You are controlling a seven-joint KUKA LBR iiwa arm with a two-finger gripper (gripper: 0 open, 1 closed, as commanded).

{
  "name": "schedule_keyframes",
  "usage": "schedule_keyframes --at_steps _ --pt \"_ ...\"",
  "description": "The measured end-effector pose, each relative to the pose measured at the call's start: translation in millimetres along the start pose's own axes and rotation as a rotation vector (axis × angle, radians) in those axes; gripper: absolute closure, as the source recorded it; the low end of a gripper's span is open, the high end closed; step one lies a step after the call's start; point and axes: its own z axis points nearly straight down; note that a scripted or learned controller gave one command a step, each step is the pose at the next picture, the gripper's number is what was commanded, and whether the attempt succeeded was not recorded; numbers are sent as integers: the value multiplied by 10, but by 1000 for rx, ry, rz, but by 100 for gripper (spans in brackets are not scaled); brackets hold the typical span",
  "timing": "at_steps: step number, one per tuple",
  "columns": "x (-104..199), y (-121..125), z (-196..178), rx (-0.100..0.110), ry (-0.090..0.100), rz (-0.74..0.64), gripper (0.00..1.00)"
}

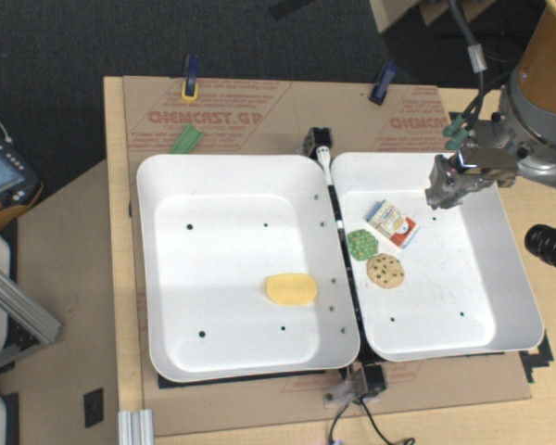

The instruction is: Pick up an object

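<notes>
Small carton (391,223) lying near tool (442,196), finger state unclear; lowering squarely over it, avoiding green cookie (361,244) just beside.

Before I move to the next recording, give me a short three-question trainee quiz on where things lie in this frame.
1. True or false: the yellow disc lies in the left bin.
2. Which bin holds the small box? A) left B) right
3. Fill in: the cookie lies just below and right of a ____ round piece.

Key
1. True.
2. B: the right bin, near its upper middle, to the left of the pincer.
3. Green; the green round piece lies close to the divider between the bins.
</notes>
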Motion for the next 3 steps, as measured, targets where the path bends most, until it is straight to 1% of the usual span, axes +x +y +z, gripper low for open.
schedule_keyframes --at_steps 3 --pt "2 24 -311 -9 -2 -1 100"
